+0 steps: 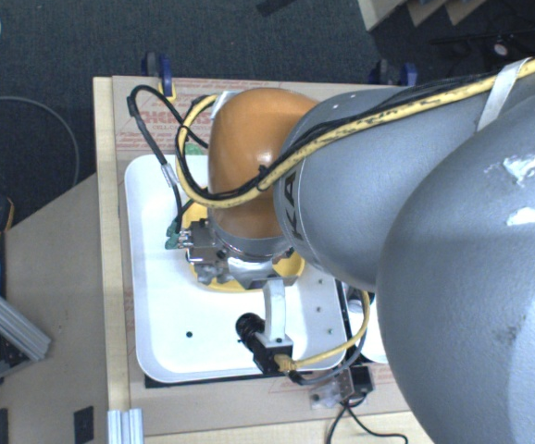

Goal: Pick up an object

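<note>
Over the left white bin (pixel 156 340), the arm's orange wrist band (pixel 246 160) and grey flange block most of the floor. Gripper (pixel 214 268) hangs below that band, close to the bin floor; can't tell how it's set, the wrist hides it. One yellow object (pixel 291 268) peeks out on both sides of the flange, touching or just under it; can't tell which. One small green item (pixel 171 239) sits just left of the flange. One black-and-yellow cable (pixel 180 169) loops off the band. Second bin (pixel 375 345) shows a sliver right of the first.
</note>
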`<state>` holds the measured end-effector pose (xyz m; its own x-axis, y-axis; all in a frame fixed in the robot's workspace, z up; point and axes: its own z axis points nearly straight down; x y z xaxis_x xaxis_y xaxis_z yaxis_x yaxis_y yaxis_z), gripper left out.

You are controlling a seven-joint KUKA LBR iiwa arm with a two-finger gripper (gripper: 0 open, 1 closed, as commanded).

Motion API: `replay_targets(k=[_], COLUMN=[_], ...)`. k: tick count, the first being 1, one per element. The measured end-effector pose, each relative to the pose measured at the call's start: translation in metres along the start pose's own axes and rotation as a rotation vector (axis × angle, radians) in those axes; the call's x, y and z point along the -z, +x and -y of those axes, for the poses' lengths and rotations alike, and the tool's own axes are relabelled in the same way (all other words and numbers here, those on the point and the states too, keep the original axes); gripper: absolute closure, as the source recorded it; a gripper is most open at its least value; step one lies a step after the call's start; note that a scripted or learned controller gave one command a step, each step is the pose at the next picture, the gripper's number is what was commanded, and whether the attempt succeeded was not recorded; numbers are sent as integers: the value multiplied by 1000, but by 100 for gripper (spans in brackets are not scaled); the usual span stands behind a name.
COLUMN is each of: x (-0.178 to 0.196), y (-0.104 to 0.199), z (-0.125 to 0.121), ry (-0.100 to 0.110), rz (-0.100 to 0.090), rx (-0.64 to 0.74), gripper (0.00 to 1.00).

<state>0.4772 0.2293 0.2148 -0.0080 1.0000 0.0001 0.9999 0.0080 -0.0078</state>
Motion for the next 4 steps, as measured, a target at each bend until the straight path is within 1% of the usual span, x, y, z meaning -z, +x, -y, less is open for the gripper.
replay_targets(k=[1,2,3,4], x=[58,71,129,223], y=[-56,-104,-112,-101], z=[-33,1,-1,0], ry=[-12,-4,-14,-19], rz=[0,1,-1,-3], rx=[-12,-13,-8,-5], gripper=[100,100,100,100])
